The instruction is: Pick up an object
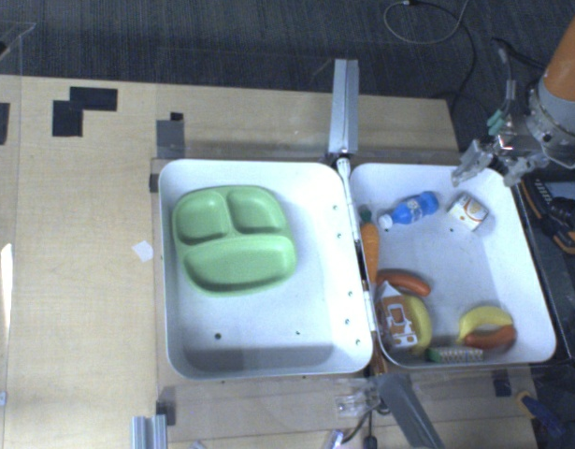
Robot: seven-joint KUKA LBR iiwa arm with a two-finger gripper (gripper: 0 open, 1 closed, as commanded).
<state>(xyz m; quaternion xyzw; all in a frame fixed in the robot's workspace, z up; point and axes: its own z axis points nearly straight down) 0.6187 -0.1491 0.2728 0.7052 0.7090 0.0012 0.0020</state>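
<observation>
Green sectioned plastic tray (235, 239) sits alone in the left white bin (259, 358), gripper (497, 157) hanging over the right bin's (535, 330) back corner.

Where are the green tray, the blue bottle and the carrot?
green tray (235, 238), camera view, its large front compartment
blue bottle (410, 208), camera view, middle of its body
carrot (369, 249), camera view, its orange middle

Grey arm (560, 110), orange band above wrist, metallic claw (497, 160), small teal detail beside wrist

one fixed camera looks down at a slant from above the bench (72, 251). it takes in both white bins (268, 181) whole, from fairly far.
</observation>
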